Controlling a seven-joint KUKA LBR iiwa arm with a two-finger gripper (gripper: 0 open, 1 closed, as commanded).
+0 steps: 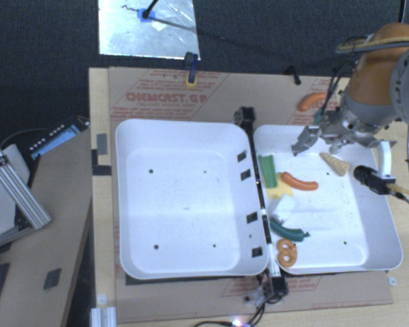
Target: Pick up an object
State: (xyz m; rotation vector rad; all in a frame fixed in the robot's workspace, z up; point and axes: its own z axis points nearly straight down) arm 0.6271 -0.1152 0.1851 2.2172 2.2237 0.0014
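Note:
The right bin [378, 234] holds several small toy foods. Along its left wall lies a green block [266, 169], with an orange sausage [298, 181] and a yellow piece [280, 191] beside it. Nearer the front are a teal curved piece [290, 231] and a brown pretzel [285, 252]. A tan cone [335, 162] lies toward the back right. My gripper [322, 142] hangs over the back of this bin, just above and left of the cone, and I see nothing held in it.
The left bin [184, 203] stands beside the right one, black clips [248, 176] joining them. An orange object [312, 102] lies on the cardboard behind the right bin. A black and white fitting with cable [375, 177] hangs off the arm over the bin's right side.

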